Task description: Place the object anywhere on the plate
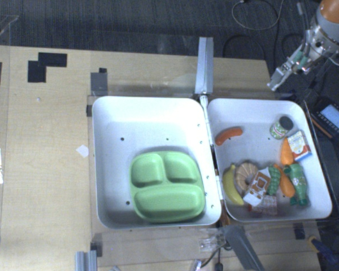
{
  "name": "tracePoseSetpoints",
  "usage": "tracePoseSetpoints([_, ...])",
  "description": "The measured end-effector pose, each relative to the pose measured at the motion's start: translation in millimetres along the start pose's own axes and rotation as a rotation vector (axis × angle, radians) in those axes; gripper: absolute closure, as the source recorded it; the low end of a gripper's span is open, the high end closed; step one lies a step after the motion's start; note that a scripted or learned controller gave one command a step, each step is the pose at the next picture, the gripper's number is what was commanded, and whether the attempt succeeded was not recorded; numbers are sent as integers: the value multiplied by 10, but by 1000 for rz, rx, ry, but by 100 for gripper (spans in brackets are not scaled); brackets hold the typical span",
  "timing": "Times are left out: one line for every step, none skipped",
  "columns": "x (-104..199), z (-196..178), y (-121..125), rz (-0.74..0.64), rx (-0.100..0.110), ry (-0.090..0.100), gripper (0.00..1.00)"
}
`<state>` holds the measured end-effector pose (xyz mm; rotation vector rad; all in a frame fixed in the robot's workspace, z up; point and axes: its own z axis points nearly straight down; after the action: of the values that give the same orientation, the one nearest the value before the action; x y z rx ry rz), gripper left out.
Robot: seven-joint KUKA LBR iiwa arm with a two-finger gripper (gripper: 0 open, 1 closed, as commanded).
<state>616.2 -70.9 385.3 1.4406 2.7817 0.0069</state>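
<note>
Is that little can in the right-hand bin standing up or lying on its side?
Standing up. The can shows its round dark top to the overhead camera, with a strip of its side wall below, near the right bin's far corner.

Green plate (pixel 167 186) in left bin (pixel 110 151); loose items in right bin (pixel 322 199).
Plate: light green, three sections, flat, toward the bin's front. Right bin: sausage (pixel 229 134) alone near the divider, can (pixel 281 126) upright at back, banana (pixel 231 186), carrot (pixel 286 152) and green bottle (pixel 298 183) crowded at the front.
</note>
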Motion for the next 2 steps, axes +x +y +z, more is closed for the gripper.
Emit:
tracePoseSetpoints([321,437,876,-32,1,2,100])
tracePoseSetpoints([162,779,194,-5,2,1,100])
